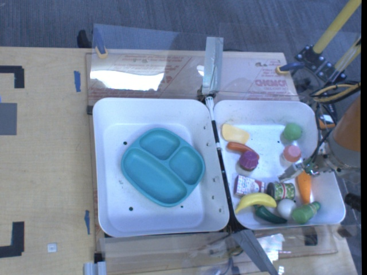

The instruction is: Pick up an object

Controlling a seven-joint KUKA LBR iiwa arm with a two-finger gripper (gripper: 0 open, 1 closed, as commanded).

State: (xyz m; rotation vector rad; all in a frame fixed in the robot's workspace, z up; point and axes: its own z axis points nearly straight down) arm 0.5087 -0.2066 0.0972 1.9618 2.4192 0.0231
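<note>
1. Overhead, two white bins are sitting side by side on the bench [40,153]; the left bin [109,153] is holding a teal divided plate [163,166], lying flat near its middle.
2. The right bin [269,110] is carrying a scatter of toy food, mostly crowding its near right corner.
3. Toward the far side, a yellow wedge [235,133] is lying above an orange sausage-like piece [239,148], with a purple lump [249,161] just beside that.
4. A green ball [292,132] is resting near the far right wall, a pink-and-white piece [292,152] just below it.
5. Along the near edge, a small printed packet [248,185], a banana [256,200], a dark green piece [268,215], a white egg shape [284,207], a can [284,190], a carrot [304,188] and a green vegetable [304,212] are bunching together, several touching.
6. The arm is reaching in from the right; its claw [299,169] is hovering just above the carrot and can.
7. Claw state: cannot tell, the tips are too small and cluttered; nothing is showing between them.
</note>
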